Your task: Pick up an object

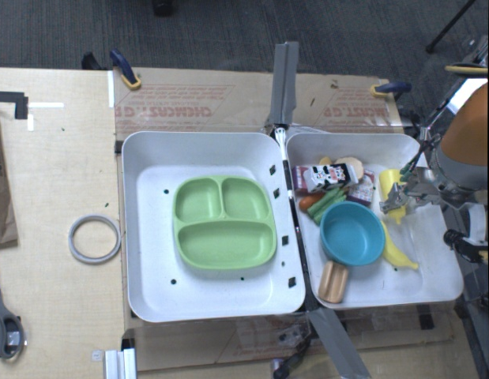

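Observation:
The right bin (434, 287) holds a cluster of objects. A blue bowl (352, 234) sits in its middle, with a copper cup (333, 283) lying just below it. A yellow banana (398, 255) lies to the bowl's right. Toward the back are a red and white box (323, 178), an orange carrot (309, 202), a green vegetable (329, 201), a tan piece (351, 166) and a yellow block (389, 183). My gripper (396, 204) hangs low over the right side of this bin, beside the yellow block and above the banana's upper end.
In the left bin (141, 212) a green divided plate (224, 222) lies flat. On the bench at the left are a grey ring (95, 238), a brown bag (1, 188) and scissors (5, 332). Clamps (126, 69) hold cardboard at the back.

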